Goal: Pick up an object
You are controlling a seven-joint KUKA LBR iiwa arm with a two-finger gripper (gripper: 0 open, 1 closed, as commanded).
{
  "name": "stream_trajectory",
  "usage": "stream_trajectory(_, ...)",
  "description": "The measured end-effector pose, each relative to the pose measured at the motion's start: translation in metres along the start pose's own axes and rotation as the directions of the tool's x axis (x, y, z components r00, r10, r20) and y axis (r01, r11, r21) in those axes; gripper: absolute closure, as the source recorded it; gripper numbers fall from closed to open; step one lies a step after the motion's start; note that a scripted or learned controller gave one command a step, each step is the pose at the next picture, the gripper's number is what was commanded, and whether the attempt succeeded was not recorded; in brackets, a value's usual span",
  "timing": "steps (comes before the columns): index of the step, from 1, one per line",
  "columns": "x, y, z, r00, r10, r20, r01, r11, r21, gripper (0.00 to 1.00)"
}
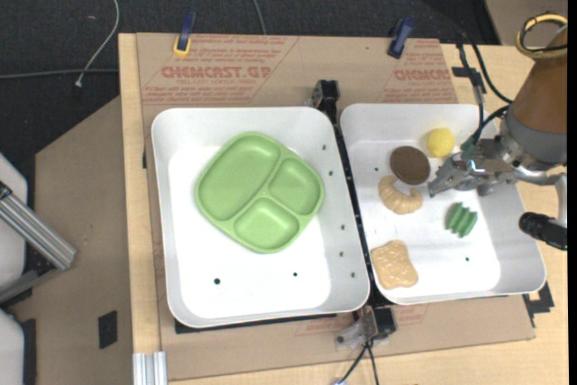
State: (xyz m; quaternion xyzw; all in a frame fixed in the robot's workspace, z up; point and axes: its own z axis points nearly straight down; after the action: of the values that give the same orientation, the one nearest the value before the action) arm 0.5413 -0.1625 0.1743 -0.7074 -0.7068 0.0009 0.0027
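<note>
The end effector [451, 174] (grip state unclear) hovered right of the brown disc [409, 164], above the green piece [461, 219], near the bin's right rim [527, 234].

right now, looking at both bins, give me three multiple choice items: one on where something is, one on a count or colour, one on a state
1. Where does the green divided plate lie?
A. in the left bin
B. in the right bin
C. on the cardboard outside the bins

2. How many compartments does that plate have?
A. two
B. three
C. five

3. How does the gripper stand to the brown round object?
A. it holds the object lifted above the bin
B. it is beside the object, in the right bin
C. it hovers over the left bin

Answers:
1. A, the plate rests on the floor of the left bin.
2. B, ridges split it into one long section and two smaller ones.
3. B, the gripper is low in the right bin, just right of the brown object, which lies by the yellow ball.
</note>
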Motion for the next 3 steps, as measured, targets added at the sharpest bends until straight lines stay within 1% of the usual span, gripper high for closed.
stream_trajectory(2,0.004,0.001,0.089,1.0,-0.002,0.001,0.002,1.0,-0.006,0.0)
stream_trajectory(3,0.004,0.0,0.079,1.0,0.0,0.001,0.0,1.0,-0.005,1.0)
